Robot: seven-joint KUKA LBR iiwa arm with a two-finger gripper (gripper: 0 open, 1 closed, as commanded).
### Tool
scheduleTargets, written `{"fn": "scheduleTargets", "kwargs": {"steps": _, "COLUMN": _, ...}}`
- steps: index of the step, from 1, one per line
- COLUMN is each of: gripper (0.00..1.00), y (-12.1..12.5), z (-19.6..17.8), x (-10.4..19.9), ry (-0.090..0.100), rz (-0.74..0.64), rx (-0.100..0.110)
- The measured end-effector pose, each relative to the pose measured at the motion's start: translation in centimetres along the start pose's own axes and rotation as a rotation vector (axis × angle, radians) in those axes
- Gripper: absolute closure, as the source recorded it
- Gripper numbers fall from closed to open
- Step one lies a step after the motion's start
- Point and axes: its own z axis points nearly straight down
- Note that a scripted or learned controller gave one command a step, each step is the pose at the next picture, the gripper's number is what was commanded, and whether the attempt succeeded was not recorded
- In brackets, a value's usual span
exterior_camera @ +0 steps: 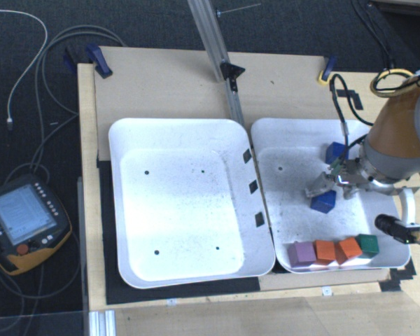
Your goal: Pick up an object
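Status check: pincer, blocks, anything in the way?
Pincer low in right bin, grip unclear. Blue block just beneath. Second blue block close behind.

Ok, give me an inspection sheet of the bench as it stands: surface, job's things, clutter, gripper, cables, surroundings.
Surface: wooden bench bearing a left bin and a right bin, side by side.
Job's things: in the right bin, two blue blocks near the middle; along the near wall a row of purple, two orange and green blocks.
Clutter: nothing seen.
Gripper: gripper low in the right bin, beside the nearer blue block; grasp unclear.
Cables: black cable looping to the arm; grey cables on the floor.
Surroundings: teach pendant on dark carpet, left; metal post at the back.
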Motion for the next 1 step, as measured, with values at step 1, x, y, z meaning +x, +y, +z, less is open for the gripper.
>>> {"fn": "scheduleTargets", "kwargs": {"steps": 1, "gripper": 1.00, "y": -0.01, "z": -0.96, "x": 0.15, "ry": 0.002, "rz": -0.002, "rx": 0.000}}
